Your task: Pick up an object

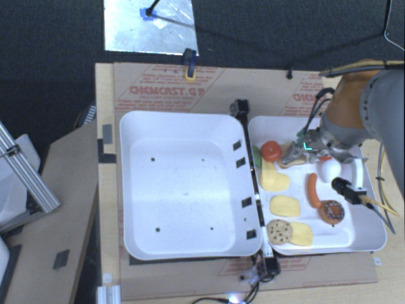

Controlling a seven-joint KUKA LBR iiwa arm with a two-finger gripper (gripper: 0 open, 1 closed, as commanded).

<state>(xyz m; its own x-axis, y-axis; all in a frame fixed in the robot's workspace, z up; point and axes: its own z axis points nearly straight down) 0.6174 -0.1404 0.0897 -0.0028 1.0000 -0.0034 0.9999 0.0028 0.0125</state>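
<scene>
The tool (292,155) hangs low in the right bin (370,236), just at three o'clock of the red tomato (271,150); I cannot tell its spread. Centre over the tomato before closing.

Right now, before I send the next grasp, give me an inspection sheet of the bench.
Surface: cardboard-covered bench bearing left bin and right bin.
Job's things: in the right bin, tomato, sausage, donut, cookie, three yellow pieces, white egg-like item.
Clutter: yellow and blue clamp at the bench's far edge.
Grippers: gripper low beside the tomato; finger state unclear.
Cables: black cables at the wrist; cable across the floor.
Surroundings: shiny sheet on dark carpet; metal frame at left.
</scene>
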